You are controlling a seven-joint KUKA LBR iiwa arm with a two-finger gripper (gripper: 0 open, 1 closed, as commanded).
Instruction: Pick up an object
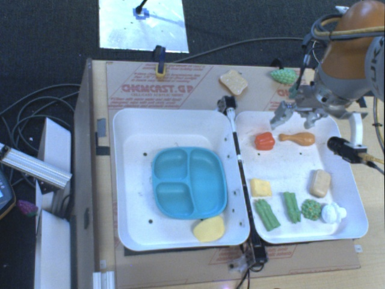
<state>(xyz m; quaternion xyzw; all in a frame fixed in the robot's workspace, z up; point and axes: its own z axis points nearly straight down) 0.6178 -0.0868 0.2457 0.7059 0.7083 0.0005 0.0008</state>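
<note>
My gripper (pixel 296 119) hangs over the far part of the right bin (pixel 355 221), its two grey fingers spread open with nothing between them. Just in front of it lies an orange drumstick (pixel 297 139), and a red tomato (pixel 264 141) sits to the drumstick's left. Nearer the front of the same bin are a yellow cheese block (pixel 260 188), two green bean pieces (pixel 267 214) (pixel 291 206), a broccoli floret (pixel 310 209), a beige bread piece (pixel 319 183) and a small white item (pixel 332 212).
The left bin (pixel 135 131) holds a blue divided plate (pixel 189 182) and a yellow lump (pixel 209 229) at its front. On the cardboard behind the bins lie a tan cracker (pixel 233 82) and a green item (pixel 284 75). A black cylinder (pixel 344 149) juts over the right bin's right side.
</note>
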